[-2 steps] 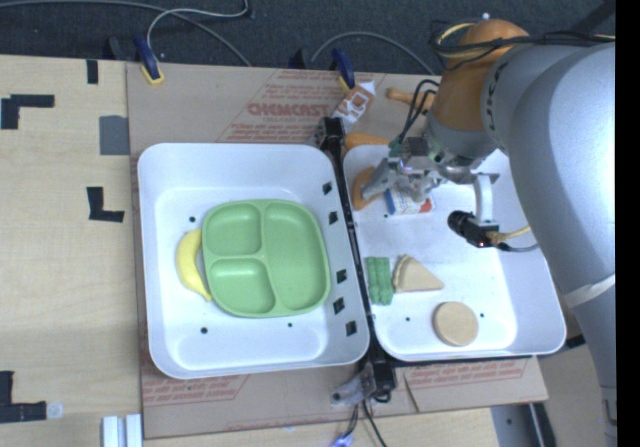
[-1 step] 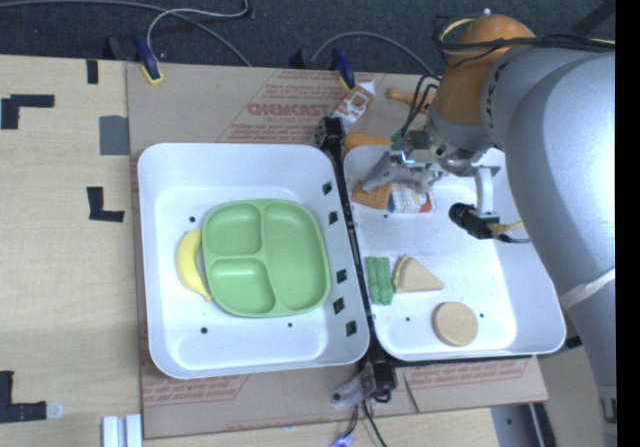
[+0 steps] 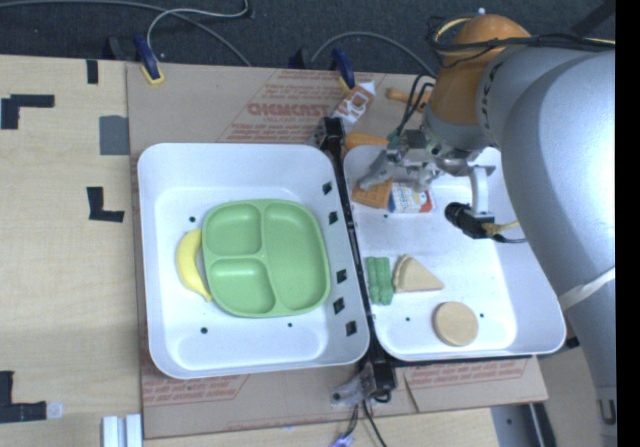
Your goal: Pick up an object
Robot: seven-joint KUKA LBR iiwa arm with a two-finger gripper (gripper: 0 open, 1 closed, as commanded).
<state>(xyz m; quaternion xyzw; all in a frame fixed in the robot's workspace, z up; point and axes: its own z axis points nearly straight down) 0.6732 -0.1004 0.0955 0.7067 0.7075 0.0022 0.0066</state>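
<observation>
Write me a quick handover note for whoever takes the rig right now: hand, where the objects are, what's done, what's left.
Hand: low at the far end of the right bin, over an orange and white item; grip state unclear.
Right bin: green block, tan wedge, round tan disc at the near end.
Left bin: green divided plate with a yellow banana tucked at its left side.
Done: no object visibly lifted.
Left: secure one object and raise it.
</observation>
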